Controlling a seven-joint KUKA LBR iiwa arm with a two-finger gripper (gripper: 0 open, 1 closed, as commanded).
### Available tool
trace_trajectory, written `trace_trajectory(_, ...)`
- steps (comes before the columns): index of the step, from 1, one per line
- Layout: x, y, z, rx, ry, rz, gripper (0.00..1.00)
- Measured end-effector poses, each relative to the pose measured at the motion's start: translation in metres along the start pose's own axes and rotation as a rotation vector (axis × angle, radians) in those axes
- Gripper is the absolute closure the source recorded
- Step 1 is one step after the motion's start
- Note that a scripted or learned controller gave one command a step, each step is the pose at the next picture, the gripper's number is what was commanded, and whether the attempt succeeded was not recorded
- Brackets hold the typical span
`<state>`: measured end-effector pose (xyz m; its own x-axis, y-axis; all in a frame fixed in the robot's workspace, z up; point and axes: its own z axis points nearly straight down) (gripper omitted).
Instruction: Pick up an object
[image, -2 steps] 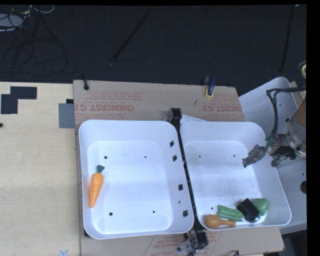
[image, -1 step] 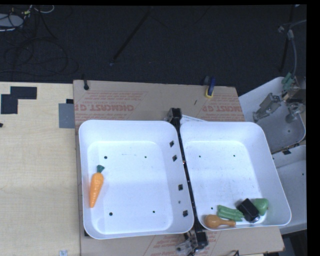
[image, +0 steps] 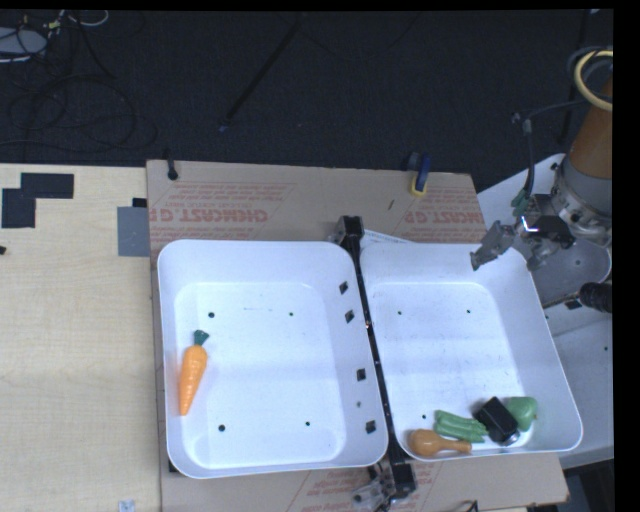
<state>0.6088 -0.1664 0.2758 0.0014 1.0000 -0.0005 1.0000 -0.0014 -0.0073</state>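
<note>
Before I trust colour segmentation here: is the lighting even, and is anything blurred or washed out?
In the camera view, light is fairly even over both bins; the left bin and right bin read bright white with soft shading at their walls. The carrot is sharp. The pincer and the arm look soft and partly cropped. The background above the bench is very dark.

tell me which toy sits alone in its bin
The orange carrot: it lies alone in the left bin, while the other toys cluster in the right bin's near corner.
</note>
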Motion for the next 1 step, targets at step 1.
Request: trace_trajectory(1, 0.094, 0.0371, -0.1027, -0.017, 0.002, -0.012, 0.0)
